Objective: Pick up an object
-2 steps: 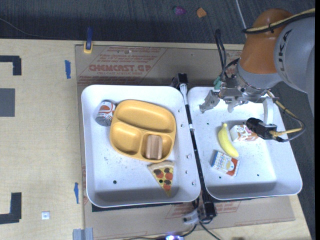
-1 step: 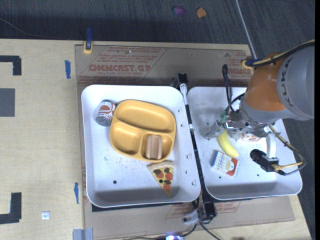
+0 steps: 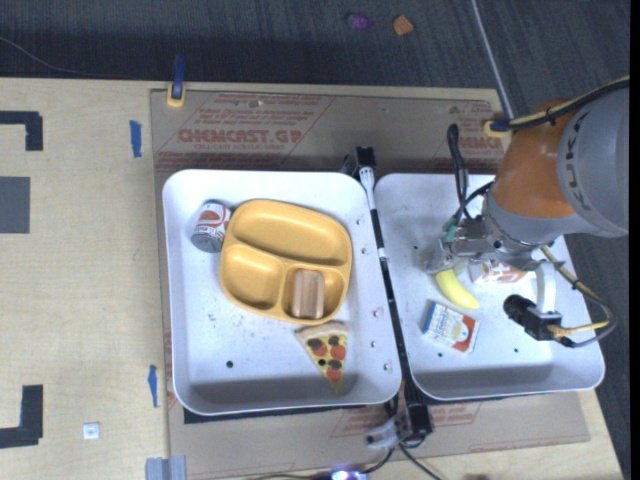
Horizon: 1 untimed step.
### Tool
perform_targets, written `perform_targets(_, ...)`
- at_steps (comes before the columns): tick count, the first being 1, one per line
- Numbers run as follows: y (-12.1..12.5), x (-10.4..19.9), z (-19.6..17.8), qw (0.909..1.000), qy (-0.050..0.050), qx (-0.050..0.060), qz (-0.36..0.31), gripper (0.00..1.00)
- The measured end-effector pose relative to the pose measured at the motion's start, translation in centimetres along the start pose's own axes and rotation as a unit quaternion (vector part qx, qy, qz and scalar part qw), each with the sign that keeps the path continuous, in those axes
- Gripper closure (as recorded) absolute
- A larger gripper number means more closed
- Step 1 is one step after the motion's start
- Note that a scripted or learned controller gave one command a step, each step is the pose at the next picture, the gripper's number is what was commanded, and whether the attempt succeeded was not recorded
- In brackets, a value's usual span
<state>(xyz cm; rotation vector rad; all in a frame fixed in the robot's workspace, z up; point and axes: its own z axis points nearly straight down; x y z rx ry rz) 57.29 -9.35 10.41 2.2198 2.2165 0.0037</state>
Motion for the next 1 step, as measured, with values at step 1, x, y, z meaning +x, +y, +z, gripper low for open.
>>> perform_targets(1, -5.12, 9.41, -8.12, 1.0, 0.001, 0.002, -0.002, 1.0)
